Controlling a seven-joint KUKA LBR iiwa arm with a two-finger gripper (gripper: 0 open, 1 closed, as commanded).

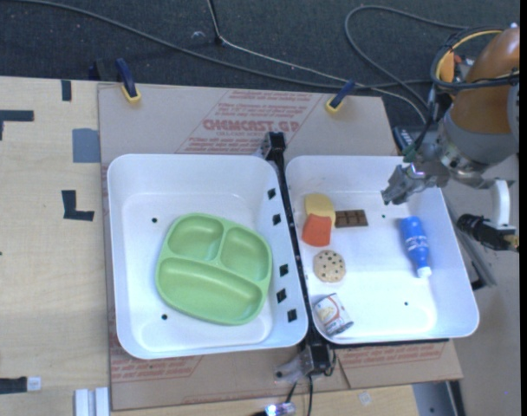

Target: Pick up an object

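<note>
The right bin (454, 319) holds several small items: a yellow block (318, 204) with an orange-red block (316, 230) just in front of it, a brown chocolate bar (351, 219), a round cookie (329, 266), a small printed packet (332, 314) near the front, and a blue bottle (413, 243) lying on its side at the right. My gripper (400, 187) hangs over the right bin's back right part, above and behind the blue bottle, with nothing seen in it. The grey arm with its orange band (493, 55) comes in from the right.
The left bin (129, 189) holds a green divided plate (215, 268). A black divider with clips (283, 241) runs between the bins. Cables (246, 46) cross the dark floor behind the bench. Two clamps (127, 83) hold the cardboard sheet at the back.
</note>
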